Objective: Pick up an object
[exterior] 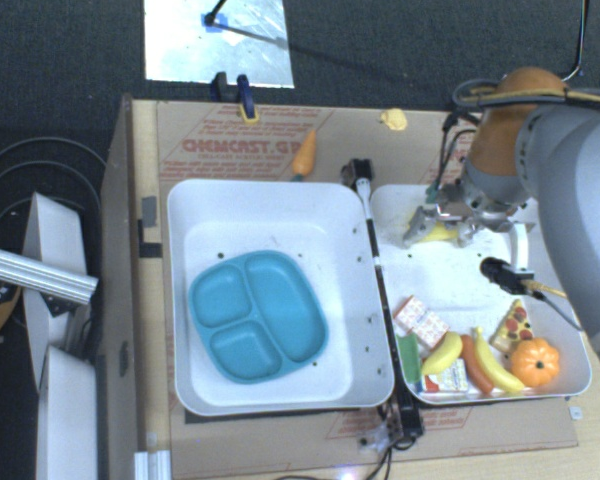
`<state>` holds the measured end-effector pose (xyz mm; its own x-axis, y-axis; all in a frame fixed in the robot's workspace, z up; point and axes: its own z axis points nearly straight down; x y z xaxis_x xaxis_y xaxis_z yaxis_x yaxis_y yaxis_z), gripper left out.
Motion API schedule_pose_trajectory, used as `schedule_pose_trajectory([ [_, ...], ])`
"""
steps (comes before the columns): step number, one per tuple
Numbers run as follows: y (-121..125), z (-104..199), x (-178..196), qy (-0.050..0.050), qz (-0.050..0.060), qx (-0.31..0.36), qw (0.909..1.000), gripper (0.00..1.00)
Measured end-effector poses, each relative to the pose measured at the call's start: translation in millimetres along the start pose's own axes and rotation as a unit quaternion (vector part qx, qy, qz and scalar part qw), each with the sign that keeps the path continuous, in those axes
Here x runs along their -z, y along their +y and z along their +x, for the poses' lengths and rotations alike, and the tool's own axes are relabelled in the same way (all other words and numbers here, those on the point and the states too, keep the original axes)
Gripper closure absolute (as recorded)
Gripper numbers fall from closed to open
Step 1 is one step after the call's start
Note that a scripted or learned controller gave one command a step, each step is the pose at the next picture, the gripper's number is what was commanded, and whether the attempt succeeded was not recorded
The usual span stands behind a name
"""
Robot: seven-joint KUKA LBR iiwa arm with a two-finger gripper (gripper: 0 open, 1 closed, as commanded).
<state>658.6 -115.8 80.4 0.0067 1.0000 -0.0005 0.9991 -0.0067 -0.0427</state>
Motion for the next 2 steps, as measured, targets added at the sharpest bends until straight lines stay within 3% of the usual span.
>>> schedule_pose_trajectory([
  [1,0.4,0.3,-0.2,0.0,0.001,0.0,1.0,0.0],
  [2,-7.3,-3.8,0.0,0.002,-0.011,0.002,0.9999,0.0],
])
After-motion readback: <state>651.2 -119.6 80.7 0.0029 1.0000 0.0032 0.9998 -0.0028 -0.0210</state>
